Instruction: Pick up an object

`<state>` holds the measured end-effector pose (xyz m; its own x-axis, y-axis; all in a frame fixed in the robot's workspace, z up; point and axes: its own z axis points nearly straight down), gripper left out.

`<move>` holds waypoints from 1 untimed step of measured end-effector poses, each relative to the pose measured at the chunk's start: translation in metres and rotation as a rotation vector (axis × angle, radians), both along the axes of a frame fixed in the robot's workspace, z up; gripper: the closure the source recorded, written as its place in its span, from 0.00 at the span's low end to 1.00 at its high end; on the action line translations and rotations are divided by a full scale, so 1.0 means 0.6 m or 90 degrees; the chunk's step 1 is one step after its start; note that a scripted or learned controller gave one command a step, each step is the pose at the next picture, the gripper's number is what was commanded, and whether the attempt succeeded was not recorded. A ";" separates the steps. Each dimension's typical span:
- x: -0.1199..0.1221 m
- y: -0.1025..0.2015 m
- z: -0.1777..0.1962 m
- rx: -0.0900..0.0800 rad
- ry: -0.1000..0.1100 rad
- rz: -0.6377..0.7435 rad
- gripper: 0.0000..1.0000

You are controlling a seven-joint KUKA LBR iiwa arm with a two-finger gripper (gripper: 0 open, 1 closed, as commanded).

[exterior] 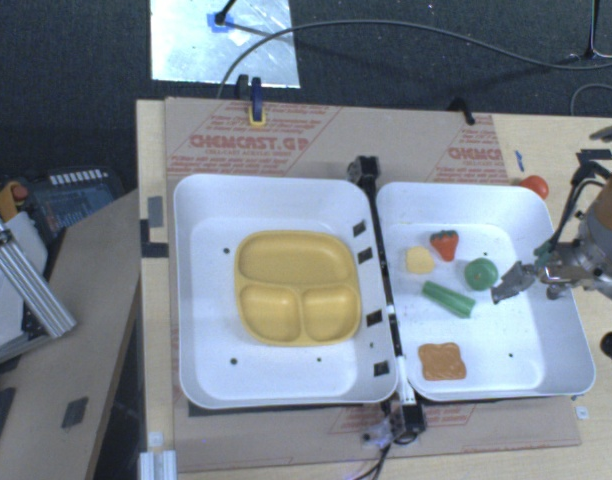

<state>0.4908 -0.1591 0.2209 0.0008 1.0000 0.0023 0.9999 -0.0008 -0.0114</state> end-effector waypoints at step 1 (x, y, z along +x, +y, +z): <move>0.005 0.001 0.011 -0.002 -0.008 0.002 0.00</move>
<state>0.4937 -0.1585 0.2272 -0.0030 1.0000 -0.0005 1.0000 0.0030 0.0017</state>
